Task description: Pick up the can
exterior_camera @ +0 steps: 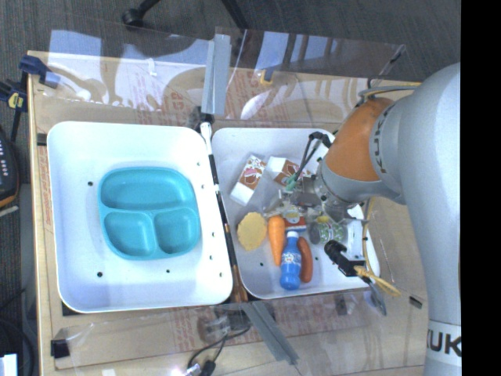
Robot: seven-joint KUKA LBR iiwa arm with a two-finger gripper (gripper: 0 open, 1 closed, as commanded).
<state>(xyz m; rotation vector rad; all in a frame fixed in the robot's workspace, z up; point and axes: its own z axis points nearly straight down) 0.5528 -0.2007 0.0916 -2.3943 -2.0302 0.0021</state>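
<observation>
Camera view: claw (304, 202) down in the right bin (235, 151), among clutter; how far open, cannot tell. Can (326, 229) apparently the greenish thing just under the wrist, beside the carrot (276, 238), blue bottle (290, 261) and round yellow piece (252, 231). Best done slowly: centre over the can, straddle it cleanly, avoid nudging neighbours, close firmly, lift straight up. Left bin holds a teal tray (149, 212).

Grey arm (415, 155) reaches in from right, tool (301, 198) pointing down.
</observation>
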